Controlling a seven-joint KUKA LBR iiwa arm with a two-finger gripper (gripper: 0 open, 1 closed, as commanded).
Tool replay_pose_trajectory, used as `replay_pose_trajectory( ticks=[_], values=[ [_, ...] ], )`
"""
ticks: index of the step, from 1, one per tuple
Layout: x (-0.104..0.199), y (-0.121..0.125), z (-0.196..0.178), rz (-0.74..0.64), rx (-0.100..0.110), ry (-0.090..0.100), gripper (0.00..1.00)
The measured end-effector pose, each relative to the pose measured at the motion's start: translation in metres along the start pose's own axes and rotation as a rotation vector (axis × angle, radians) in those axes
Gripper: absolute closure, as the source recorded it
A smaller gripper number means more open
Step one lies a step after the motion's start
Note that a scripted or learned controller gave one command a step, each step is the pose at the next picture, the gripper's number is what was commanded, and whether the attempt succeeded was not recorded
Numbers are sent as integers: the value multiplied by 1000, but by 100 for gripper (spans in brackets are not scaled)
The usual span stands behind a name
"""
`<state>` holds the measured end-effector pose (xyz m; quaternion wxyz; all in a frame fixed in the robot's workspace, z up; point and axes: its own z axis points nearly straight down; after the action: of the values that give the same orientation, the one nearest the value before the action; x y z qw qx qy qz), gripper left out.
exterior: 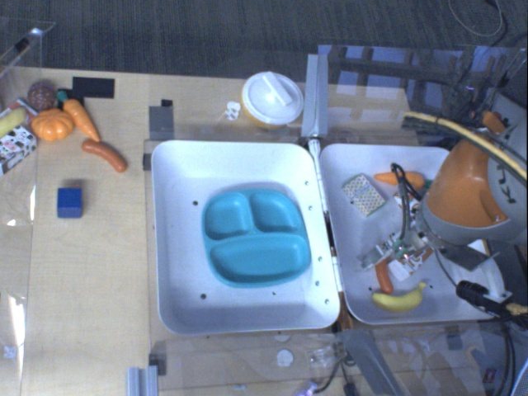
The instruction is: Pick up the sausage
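Nearest lay a toy banana (399,299) at the right bin's (356,229) front edge, with the sausage (384,278) just behind it, reddish and nearly upright. Touching the sausage's top end was the gripper (394,252), lowered over it; whether it was clenched I could not tell. Farther off, a blue divided tray (256,236) sat in the left bin (177,221).

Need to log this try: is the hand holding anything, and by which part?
Cannot tell. The hand sits low over the sausage in the right bin, just above its upper end; a hold isn't visible.
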<state>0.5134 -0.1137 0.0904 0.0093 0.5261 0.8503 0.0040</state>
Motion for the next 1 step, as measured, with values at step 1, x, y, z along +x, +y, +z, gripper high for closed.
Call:
replay_pose_trajectory(
  ticks=[1],
  values=[
    [-2,2,-12,-1,-6,-6,100]
  ],
)
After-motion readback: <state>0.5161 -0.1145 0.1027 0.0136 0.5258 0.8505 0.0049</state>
